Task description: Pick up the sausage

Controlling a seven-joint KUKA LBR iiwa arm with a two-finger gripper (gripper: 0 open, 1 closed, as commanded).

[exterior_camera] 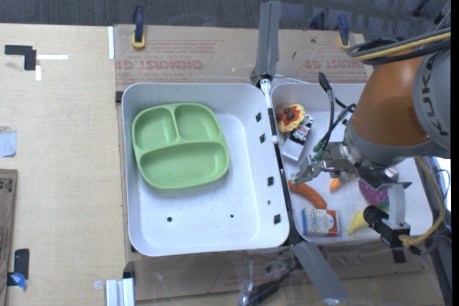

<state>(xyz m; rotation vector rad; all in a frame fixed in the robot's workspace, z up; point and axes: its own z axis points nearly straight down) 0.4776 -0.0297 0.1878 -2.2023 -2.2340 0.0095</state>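
The sausage (309,194) is a short orange-red link lying in the right bin (301,91), near its left wall and pointing from upper left to lower right. My gripper (307,173) hangs just above the sausage's upper-left end, reaching in from the right under the orange wrist band. Nothing is lifted, and the sausage rests on the bin floor.
Around the sausage lie a small carton (320,221), a yellow banana (357,223), an orange bit (334,184), a purple toy (373,191) and a red-yellow toy (292,117). A green divided plate (181,145) sits in the left bin (215,226).
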